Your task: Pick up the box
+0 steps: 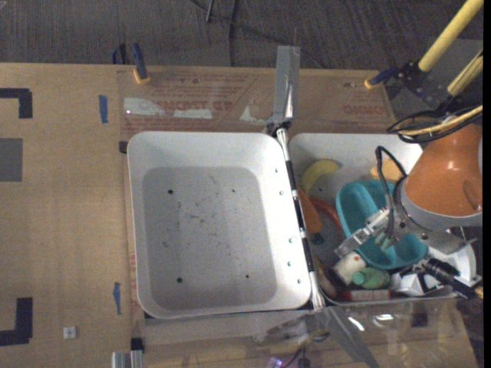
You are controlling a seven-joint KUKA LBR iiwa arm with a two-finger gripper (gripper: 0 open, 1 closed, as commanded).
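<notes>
The right bin (349,142) holds a crowded pile. My gripper (370,234) hangs low over a teal container (360,209) in the middle of it, with the orange-banded wrist (449,182) above it to the right. A white and dark boxy item (410,284), perhaps the box, lies at the bin's front right, partly hidden under the arm. The view does not show anything held in the gripper.
Around the teal container lie a yellow rounded object (321,173), an orange piece (311,215), a small white bottle (349,265) and a green item (374,278). The left bin (138,205) stands beside the right one. Yellow poles (453,25) rise at the back right.
</notes>
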